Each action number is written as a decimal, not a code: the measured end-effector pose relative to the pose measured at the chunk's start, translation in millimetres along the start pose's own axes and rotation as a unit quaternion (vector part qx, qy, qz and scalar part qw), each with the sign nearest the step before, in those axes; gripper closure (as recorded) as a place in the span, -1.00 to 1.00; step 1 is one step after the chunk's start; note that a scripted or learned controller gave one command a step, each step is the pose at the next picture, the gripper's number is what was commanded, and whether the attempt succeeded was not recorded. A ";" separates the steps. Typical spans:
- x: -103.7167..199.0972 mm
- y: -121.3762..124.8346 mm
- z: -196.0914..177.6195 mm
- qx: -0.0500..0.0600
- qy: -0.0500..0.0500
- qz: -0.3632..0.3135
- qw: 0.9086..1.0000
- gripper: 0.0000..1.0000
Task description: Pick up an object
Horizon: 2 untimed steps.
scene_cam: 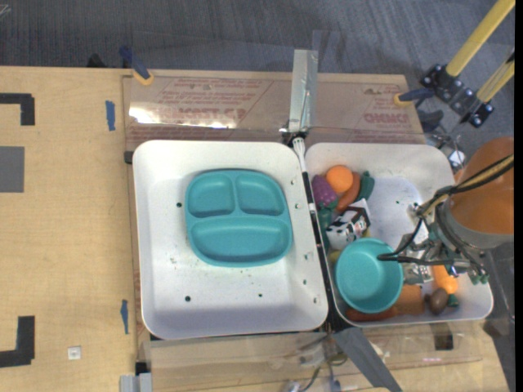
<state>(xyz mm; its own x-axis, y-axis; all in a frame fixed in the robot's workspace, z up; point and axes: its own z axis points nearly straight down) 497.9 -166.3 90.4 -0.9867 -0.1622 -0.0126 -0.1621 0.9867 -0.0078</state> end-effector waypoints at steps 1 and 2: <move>-8.2 -59.9 1.4 -0.001 -0.001 -0.090 0.996 1.00; -3.4 -56.3 1.1 -0.003 -0.001 -0.278 0.961 1.00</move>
<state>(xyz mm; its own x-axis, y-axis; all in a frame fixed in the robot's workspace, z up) 510.4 -221.3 89.8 -0.7476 -0.6641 -0.0103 -0.6640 0.7477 -0.0083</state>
